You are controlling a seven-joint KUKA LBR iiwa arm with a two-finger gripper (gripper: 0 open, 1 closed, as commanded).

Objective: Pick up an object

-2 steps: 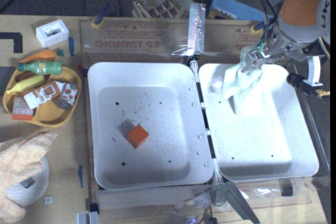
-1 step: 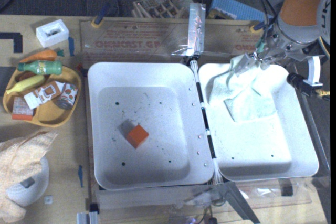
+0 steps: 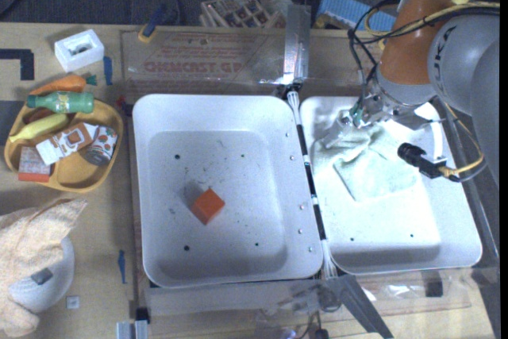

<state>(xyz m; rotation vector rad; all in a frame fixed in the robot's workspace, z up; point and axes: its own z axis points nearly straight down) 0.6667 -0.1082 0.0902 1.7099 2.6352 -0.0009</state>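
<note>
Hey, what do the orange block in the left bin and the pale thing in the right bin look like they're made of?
Orange block: probably painted wood or hard plastic, matte, with crisp flat faces. Pale thing: seems to be soft cloth, since it lies crumpled and folded on the right bin floor.

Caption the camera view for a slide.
Gripper low over a white cloth in the right bin; orange block in the left bin.
</note>
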